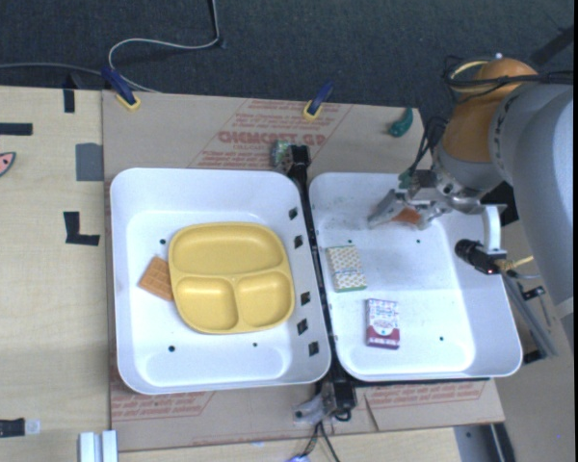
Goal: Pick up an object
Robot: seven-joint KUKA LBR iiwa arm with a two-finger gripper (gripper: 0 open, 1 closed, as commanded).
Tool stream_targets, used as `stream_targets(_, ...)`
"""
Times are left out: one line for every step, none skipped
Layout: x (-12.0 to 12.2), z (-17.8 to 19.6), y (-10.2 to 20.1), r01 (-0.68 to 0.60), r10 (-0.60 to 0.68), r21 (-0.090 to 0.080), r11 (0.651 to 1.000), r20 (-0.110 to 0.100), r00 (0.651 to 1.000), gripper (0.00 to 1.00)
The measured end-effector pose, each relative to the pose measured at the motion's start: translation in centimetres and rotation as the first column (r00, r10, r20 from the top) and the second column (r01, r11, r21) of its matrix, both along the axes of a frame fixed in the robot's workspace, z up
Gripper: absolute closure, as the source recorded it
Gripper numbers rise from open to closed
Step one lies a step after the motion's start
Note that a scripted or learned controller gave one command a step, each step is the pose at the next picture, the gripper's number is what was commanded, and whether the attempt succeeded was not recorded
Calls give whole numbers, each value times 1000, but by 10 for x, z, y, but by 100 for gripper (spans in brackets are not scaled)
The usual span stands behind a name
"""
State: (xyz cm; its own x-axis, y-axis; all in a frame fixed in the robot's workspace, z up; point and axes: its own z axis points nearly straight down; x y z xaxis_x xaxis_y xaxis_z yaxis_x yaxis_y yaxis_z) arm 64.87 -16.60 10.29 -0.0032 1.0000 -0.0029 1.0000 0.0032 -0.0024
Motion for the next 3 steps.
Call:
stream_targets(0, 10, 0, -1, 1, 0, 1000, -1, 1000, 100)
stream_targets(0, 9, 0, -1, 1, -1, 1000, -1, 1000, 0)
stream_targets(-16, -16, -13, 1, -1, 2, 1000, 5, 1000, 0)
